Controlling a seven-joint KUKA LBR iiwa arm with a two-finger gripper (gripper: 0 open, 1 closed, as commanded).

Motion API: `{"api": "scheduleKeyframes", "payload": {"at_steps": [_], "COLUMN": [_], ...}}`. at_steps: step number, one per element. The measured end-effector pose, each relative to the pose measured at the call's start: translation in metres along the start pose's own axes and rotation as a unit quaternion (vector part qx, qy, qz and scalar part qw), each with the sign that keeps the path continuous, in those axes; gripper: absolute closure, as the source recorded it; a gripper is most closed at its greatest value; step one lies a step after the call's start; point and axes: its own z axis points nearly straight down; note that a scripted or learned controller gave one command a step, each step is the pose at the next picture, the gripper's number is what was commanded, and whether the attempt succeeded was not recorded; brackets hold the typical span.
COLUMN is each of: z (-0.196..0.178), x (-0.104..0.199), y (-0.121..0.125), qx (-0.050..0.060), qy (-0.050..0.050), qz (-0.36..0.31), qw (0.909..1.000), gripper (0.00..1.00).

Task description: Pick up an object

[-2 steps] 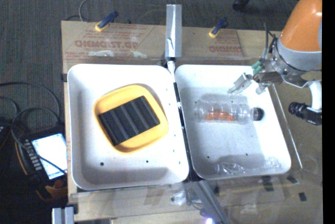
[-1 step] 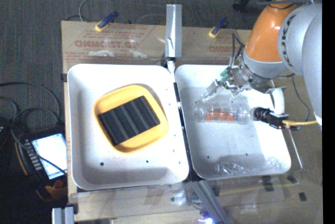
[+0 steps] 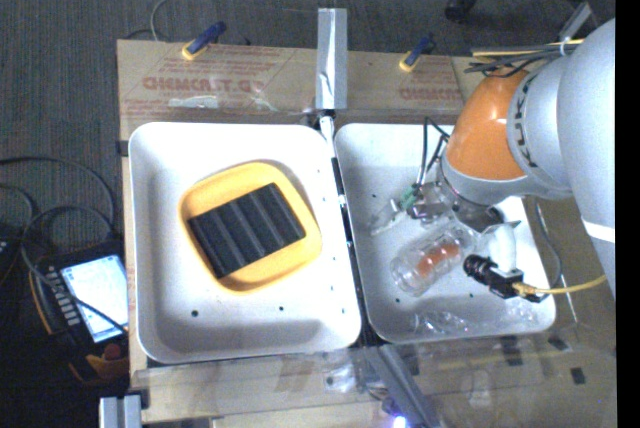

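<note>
Tool (image 3: 428,204) low in right bin (image 3: 368,178), grip state hard to tell, clear container (image 3: 432,262) with orange inside just beside it. Yellow tray (image 3: 205,201) in left bin (image 3: 150,216). Red print on cardboard (image 3: 230,84) unreadable.

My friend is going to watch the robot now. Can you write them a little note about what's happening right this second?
Gripper: low over the right bin, near its middle. I cannot tell whether it holds anything.
Things: a clear plastic item with orange inside lies in the right bin, just below the gripper in the view. Clear plastic scraps lie near that bin's front edge. A yellow tray with a black ribbed middle lies in the left bin.
Done: nothing looks lifted yet.
Left: grab one thing and raise it out of its bin.
</note>
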Motion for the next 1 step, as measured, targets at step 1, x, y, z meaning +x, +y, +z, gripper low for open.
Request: {"api": "scheduleKeyframes", "payload": {"at_steps": [1], "z": [0.0], "x": [0.0], "y": [0.0], "qx": [0.0], "qy": [0.0], "qz": [0.0], "qw": [1.0], "gripper": [0.0]}}
